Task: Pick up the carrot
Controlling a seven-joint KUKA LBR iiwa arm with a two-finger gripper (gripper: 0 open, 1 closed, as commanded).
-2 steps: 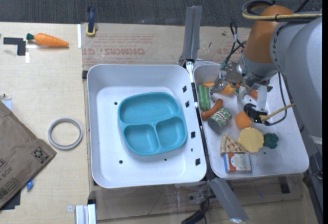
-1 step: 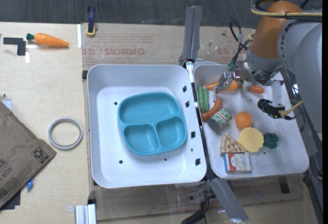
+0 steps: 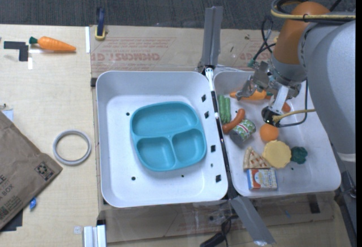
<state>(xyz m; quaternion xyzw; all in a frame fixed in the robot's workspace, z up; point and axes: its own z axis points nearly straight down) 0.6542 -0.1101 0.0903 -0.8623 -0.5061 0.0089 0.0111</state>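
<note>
I see the bench [image 3: 45, 104] through one fixed camera, set high above it and looking down at a slant. Both white bins [image 3: 113, 183] sit mid-frame, fairly near, and the arm [image 3: 334, 70] enters from the frame's right.

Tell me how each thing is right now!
Grey metal tool: down in right white plastic bin, over an orange carrot.
Blue three-compartment plastic tray: flat in left white plastic bin.
Small metal can: on its side.
Orange carrot with green top: lying on bench.
</note>
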